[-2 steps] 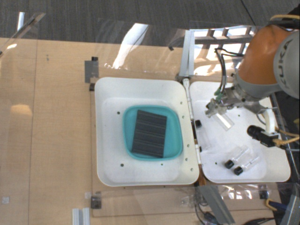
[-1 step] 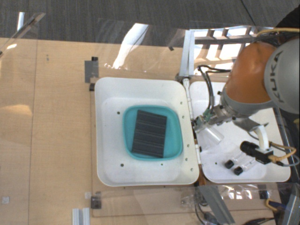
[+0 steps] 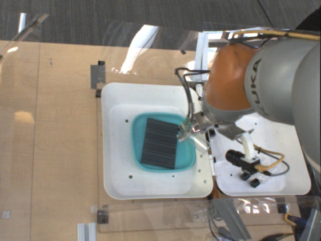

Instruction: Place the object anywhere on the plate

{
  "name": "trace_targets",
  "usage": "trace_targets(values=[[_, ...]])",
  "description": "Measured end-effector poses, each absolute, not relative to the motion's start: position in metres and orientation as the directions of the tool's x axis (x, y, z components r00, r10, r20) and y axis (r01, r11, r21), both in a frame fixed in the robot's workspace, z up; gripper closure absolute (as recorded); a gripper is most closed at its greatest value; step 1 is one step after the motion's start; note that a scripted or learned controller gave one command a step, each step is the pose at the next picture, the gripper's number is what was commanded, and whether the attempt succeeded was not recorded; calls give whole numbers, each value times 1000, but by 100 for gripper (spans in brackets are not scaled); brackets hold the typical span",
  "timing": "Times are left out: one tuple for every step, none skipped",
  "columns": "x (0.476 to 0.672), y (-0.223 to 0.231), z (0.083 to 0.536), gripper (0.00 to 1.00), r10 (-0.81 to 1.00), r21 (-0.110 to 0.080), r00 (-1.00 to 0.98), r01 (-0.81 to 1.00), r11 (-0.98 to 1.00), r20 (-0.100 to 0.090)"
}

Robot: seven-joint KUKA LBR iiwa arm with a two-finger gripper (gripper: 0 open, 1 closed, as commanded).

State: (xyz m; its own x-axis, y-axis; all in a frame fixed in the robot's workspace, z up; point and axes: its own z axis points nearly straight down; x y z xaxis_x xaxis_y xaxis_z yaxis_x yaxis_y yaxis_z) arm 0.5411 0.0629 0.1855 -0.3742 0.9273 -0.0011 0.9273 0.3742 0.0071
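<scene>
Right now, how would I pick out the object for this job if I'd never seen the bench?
Find the left white bin, where a turquoise plate sits in the middle. The object is the dark grey rectangular slab lying flat on that plate, just left of the pincer. Its parallel grooves set it apart from the smooth plate and bin.

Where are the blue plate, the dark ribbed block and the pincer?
blue plate (image 3: 137, 140): camera view, bare left part of the plate.
dark ribbed block (image 3: 159, 142): camera view, middle of its top face.
pincer (image 3: 186, 132): camera view, its tip, at the plate's right rim.
</scene>
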Motion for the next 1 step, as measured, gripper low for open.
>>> trace_targets(values=[[541,62,186,0,928,7,-373,928,373,-1]])
